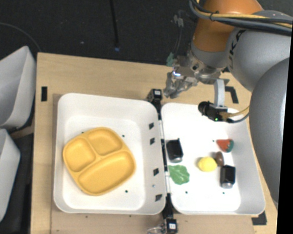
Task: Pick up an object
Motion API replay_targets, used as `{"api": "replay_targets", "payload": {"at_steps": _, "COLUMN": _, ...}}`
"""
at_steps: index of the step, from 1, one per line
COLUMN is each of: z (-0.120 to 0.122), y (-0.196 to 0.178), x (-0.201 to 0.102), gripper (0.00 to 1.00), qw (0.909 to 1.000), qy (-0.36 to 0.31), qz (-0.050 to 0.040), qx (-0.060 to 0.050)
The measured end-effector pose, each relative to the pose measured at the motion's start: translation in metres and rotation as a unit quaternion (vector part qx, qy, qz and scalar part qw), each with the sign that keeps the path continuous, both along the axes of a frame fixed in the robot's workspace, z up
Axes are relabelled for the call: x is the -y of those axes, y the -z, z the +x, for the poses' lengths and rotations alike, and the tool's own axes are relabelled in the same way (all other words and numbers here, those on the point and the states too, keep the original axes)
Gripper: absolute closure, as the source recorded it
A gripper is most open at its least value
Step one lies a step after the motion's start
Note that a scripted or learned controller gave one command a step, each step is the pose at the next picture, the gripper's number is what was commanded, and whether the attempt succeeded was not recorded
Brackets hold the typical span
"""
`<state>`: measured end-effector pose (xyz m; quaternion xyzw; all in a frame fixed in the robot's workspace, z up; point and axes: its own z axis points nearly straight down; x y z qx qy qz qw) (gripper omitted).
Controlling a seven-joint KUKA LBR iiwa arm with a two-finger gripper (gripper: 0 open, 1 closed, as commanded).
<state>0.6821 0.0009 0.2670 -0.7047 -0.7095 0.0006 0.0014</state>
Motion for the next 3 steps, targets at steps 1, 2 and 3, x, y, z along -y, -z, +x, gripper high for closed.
{"api": "replay_targets", "payload": {"at_steps": 1, "z": -0.005, "y": 0.013, "x": -0.044, "gripper": 1.00, "qw": 1.0000, "qy": 0.000, "qz": -0.0004, "qx": 0.000}}
{"api": "replay_targets", "payload": {"at_steps": 2, "z": -0.010, "y": 0.012, "x": -0.087, "gripper": 1.00, "qw": 1.0000, "qy": 0.001, "qz": -0.0006, "qx": 0.001}}
{"api": "replay_targets", "payload": {"at_steps": 3, "z": -0.009, "y": 0.012, "x": -0.085, "gripper": 0.00, "qw": 1.0000, "qy": 0.002, "qz": -0.0008, "qx": 0.001}}
